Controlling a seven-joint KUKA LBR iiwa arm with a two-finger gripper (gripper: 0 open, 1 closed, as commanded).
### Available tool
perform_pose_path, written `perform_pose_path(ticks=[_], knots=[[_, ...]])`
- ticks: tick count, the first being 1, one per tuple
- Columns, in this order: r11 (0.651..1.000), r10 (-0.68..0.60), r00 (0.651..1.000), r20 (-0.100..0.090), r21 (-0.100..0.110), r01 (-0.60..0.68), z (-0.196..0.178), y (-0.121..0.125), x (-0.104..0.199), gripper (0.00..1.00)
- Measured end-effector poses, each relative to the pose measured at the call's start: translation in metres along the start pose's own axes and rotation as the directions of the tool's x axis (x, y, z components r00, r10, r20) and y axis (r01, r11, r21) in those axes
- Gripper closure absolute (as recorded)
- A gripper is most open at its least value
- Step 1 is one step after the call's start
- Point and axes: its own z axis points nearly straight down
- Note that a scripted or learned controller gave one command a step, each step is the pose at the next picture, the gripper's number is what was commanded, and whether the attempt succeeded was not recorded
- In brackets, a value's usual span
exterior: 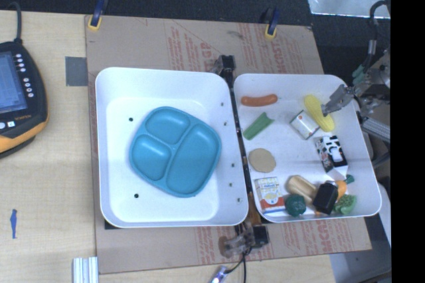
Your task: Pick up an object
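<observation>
Whether the jaws of the gripper point(330, 104) are apart or together cannot be told, but they hang beside the banana point(318, 112) in the right bin point(370, 165), nothing lifted, so all 1 pick remains.

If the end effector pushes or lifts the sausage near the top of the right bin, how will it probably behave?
The sausage is long and round with rounded ends, so a sideways push would probably roll it. It looks small and smooth, likely a light toy that may slip from a grip. It lies apart from the green piece, so it has room to move.
</observation>
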Motion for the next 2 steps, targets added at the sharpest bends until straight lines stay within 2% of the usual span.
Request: perform_pose_path(ticks=[1, 2], knots=[[1.000, -0.002, 1.000, 0.002, 0.000, 0.002, 0.046, 0.085, -0.033, 0.00], [1.000, -0.004, 1.000, 0.001, 0.002, 0.004, 0.075, 0.098, -0.032, 0.00]])
